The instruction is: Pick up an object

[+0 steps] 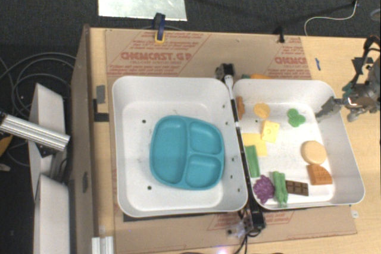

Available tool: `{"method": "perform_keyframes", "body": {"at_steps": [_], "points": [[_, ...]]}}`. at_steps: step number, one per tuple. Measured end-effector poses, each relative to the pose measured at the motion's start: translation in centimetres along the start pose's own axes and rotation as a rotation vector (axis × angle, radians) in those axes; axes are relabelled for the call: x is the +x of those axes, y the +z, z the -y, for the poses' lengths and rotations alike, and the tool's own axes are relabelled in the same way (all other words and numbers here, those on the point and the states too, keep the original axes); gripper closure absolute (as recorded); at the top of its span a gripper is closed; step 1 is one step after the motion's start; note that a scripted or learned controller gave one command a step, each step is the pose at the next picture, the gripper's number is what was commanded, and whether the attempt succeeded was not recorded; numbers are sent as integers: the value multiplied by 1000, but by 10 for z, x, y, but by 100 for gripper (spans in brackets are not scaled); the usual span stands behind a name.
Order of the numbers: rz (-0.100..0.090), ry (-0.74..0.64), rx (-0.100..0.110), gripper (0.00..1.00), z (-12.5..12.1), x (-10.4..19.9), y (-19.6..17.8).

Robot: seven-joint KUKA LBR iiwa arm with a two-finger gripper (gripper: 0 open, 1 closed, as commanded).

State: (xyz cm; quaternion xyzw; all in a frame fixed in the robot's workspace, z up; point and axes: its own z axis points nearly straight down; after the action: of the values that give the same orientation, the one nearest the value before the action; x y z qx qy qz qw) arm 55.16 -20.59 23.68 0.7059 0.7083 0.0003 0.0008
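Two shallow white bins sit side by side on a cardboard-covered surface [196,47]. The left bin [128,128] holds a teal divided plate [186,151], lying flat near the bin's middle. The right bin [342,146] holds a scatter of toy food: a green leafy piece [296,118] toward the far side, a round yellow piece [261,110] to its left, and a yellow cheese wedge [269,131] just beside a flat yellow block [253,143]. A green stick [252,161] lies along the left wall. Near the front edge sit a purple bunch [264,187], a green stalk [278,187] touching it, and a brown chocolate bar [297,188]. On the right side a tan bun [314,151] rests just above an orange waffle-like slice [319,175]. The gripper [333,105] sits at the right bin's far right corner, above the rim, apart from all the food; whether it is apart or together cannot be told, and nothing shows in its grasp
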Motion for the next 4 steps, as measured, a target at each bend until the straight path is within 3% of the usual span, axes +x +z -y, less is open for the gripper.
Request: {"method": "perform_keyframes", "body": {"at_steps": [1,2,3,4], "points": [[0,-5,-1,0,-57,0,97],[-3,-8,-2,0,-66,78,76],[0,3,4,0,-64,49,125],[-3,-4,3,0,-37,97,129]]}}
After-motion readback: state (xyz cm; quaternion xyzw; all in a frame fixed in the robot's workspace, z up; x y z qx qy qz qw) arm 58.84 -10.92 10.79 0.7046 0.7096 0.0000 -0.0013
